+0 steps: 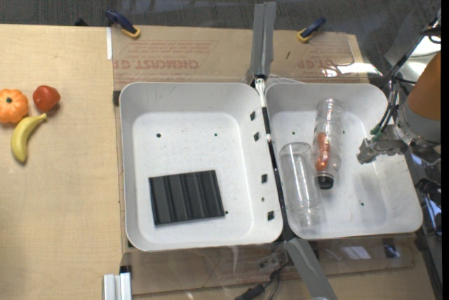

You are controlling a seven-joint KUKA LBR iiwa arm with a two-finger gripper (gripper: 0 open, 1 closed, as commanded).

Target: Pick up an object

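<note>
A: What is being seen at the far left of the bench?

B: Three toy fruits are being kept there close together: an orange [12, 106], a red tomato [46, 98] and a banana [24, 137], all lying outside the bins.

A: And in the left bin [133, 151]?

B: A black ribbed slab [186, 196] is lying flat near its front. Behind the bins a sheet of cardboard [165, 57] is being held by two clamps, and its printing, read upside down, seems to say "CHEMCAST GP"; the last letters are not certain.

A: Where are the objects for picking?

B: In the right bin [379, 211] two are lying. A clear plastic cup [299, 183] is lying on its side at the left, and just beside it a clear bottle [325, 143] with something orange inside and a dark cap.

A: And the gripper [376, 148]?

B: It is being held over the right part of that bin, apart from the bottle. Nothing is being seen between its fingers; whether they are spread or pressed together cannot be told.
</note>
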